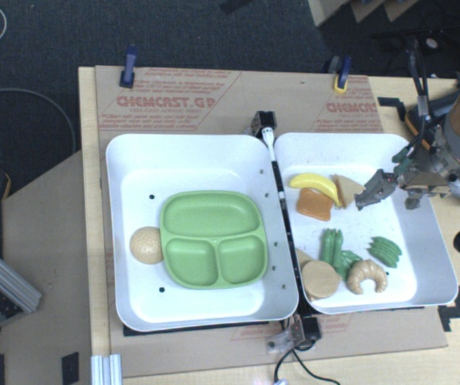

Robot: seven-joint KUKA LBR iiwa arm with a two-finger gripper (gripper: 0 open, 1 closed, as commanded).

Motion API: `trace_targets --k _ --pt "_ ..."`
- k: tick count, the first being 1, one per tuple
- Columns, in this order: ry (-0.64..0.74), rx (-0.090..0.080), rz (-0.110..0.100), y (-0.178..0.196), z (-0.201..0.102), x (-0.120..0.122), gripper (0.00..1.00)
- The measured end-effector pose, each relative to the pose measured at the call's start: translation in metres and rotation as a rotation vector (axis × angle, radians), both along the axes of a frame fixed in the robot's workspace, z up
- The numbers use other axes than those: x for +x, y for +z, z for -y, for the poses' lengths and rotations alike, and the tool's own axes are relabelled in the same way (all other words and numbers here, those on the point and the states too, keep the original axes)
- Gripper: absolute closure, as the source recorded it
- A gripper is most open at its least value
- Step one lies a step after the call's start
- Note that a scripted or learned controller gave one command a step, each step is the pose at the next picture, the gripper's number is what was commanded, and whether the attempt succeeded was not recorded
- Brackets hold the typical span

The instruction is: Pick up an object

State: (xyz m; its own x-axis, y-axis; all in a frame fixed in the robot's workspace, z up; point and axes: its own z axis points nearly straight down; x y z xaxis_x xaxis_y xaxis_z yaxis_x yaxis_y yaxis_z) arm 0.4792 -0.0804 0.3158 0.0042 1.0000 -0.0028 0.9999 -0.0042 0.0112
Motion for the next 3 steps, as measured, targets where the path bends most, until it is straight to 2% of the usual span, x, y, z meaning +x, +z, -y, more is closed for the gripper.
trace_targets --k 1,2,3 --pt "-0.002 0.004 -0.023 -0.126 0.040 -0.002 0.00" --pt "0.000 0.006 -0.012 -0.235 0.048 0.000 0.00" --pt "0.003 0.003 -0.002 -0.217 0.048 0.003 1.00"
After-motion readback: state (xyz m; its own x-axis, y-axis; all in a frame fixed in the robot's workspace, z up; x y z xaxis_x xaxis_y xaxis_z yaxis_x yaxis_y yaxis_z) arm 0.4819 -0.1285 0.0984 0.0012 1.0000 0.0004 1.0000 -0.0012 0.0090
